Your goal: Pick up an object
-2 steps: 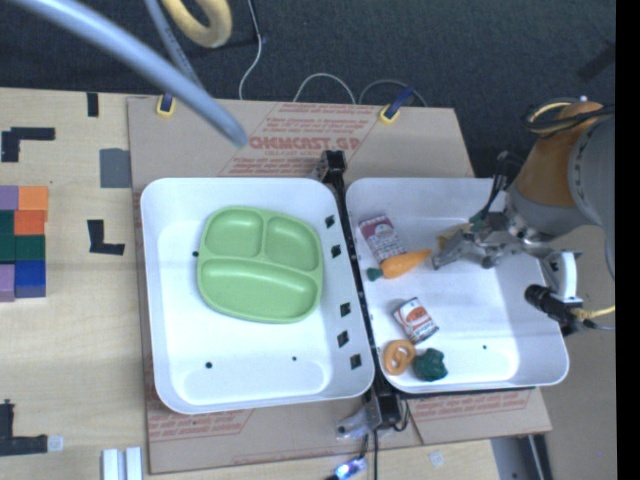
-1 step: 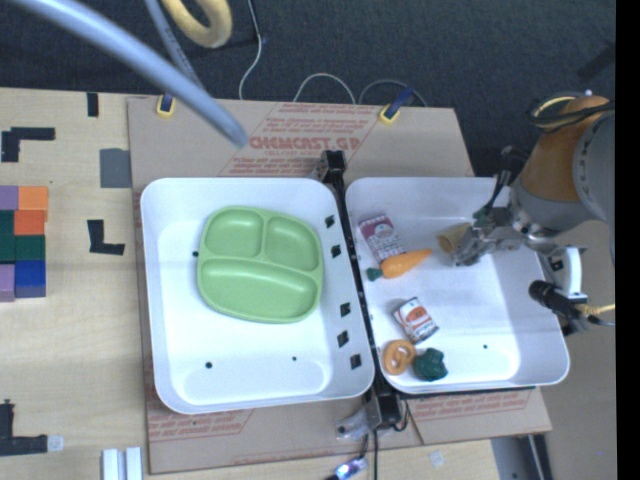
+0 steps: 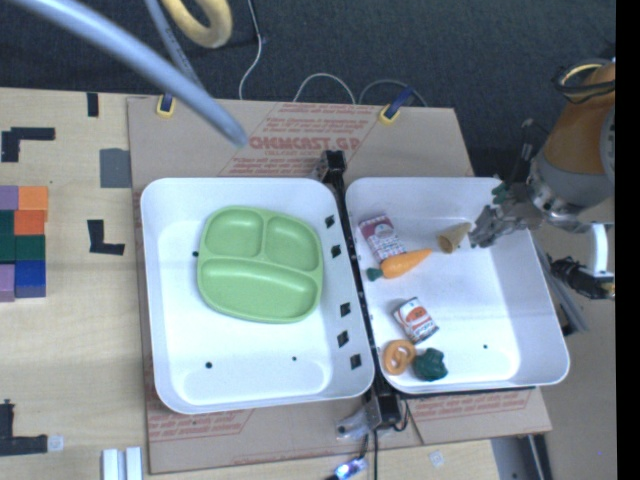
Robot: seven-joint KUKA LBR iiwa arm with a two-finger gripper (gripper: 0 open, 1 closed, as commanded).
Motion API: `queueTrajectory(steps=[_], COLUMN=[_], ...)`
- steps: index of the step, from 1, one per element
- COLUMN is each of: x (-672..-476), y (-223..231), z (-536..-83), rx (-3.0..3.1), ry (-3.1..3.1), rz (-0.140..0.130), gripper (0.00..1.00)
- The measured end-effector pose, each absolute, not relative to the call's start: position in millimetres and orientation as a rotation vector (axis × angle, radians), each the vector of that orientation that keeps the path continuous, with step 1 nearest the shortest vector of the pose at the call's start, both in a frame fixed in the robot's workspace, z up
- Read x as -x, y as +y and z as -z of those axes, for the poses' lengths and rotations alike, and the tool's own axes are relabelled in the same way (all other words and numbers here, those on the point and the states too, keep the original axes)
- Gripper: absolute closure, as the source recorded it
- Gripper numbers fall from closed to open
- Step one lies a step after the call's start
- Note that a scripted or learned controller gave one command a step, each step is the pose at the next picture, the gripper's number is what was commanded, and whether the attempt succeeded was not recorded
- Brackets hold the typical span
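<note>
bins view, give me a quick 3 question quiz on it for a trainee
1. True or false: the green plate lies in the left bin.
2. Which sits nearest the claw? A) carrot B) tan piece C) pretzel
3. Fill in: the dark green item lies beside the ____.

Key: 1 true; 2 B; 3 pretzel

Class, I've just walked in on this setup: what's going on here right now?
A grey robot arm reaches in from the right, its claw hovering over the right bin, close to a small tan object. Also in that bin lie a carrot, two small red packets, a pretzel and a green piece. The left bin holds a green divided plate.
</note>
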State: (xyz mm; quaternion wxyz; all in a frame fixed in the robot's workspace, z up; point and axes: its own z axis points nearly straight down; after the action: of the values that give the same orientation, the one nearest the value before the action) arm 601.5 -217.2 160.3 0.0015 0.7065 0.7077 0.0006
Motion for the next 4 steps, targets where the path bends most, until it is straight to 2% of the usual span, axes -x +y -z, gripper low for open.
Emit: queueTrajectory(steps=[1,2,4], x=[-610.8,-611.3,-609.1], y=[-219.5,-218.9,-112.5], z=[-219.6,-271.5,-244.2], rx=[-2.215,-2.218,-2.218], ry=[2.221,2.222,2.226], rz=[-0.003,-0.001,0.002], gripper=[1.00,1.00,1.00])
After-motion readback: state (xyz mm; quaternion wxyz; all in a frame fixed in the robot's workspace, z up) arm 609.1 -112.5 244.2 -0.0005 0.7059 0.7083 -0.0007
